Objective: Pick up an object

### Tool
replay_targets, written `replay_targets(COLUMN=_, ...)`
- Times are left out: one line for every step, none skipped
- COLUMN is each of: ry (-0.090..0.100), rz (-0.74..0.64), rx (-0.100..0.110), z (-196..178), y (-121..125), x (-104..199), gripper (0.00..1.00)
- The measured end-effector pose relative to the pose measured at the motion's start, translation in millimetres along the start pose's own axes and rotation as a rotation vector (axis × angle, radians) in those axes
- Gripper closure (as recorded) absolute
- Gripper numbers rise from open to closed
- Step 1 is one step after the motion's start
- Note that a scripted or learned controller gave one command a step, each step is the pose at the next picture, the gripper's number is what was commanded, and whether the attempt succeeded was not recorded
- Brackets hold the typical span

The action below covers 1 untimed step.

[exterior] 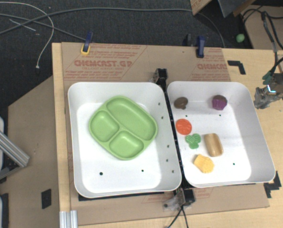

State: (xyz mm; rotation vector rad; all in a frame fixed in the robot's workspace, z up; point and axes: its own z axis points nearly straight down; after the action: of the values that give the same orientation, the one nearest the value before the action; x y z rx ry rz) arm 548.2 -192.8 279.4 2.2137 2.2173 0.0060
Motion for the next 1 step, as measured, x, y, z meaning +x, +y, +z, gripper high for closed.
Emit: replay_targets(ry=0.006, rz=-0.005, rx=0.009, z=-1.7, y=2.1, x=55.0, gripper=1.00)
